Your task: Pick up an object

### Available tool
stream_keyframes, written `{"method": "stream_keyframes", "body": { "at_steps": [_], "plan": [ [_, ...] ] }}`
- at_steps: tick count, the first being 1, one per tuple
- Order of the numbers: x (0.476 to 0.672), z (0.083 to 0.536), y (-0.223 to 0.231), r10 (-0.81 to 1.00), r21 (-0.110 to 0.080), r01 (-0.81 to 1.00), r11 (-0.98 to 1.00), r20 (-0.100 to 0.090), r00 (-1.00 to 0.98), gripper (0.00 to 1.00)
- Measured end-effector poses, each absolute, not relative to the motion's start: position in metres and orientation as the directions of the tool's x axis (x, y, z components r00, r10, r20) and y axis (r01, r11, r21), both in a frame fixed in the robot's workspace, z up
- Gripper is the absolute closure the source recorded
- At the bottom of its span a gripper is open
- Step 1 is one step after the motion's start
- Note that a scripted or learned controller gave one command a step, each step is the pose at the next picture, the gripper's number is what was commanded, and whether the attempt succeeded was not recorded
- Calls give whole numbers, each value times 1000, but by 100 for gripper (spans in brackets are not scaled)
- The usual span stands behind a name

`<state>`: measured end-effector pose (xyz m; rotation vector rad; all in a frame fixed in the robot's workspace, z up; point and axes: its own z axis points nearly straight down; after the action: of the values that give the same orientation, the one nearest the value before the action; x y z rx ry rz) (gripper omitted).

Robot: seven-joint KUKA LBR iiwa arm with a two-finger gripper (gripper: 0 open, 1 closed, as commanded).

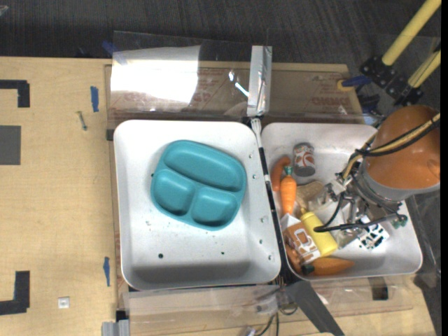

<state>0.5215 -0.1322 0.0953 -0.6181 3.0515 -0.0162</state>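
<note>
Grey arm (392, 180) with orange band, reaching in from the right, wrist down, gripper (350, 219) low.

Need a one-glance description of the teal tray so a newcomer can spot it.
Two shallow white bins sit side by side; take the left white bin. The teal plastic three-compartment tray lies tilted near its middle. It is the large one-colour item, unlike the small mixed clutter in the right white bin.

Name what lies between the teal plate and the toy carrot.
In the camera view, bare white floor of the left bin and the two bins' touching rims separate the teal plate from the toy carrot.
</note>
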Motion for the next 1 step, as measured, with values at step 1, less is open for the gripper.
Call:
{"method": "stream_keyframes", "body": {
  "at_steps": [1],
  "plan": [
    [542, 97, -142, -214, -4, -214, 977, -16, -977, 0]
  ]
}}
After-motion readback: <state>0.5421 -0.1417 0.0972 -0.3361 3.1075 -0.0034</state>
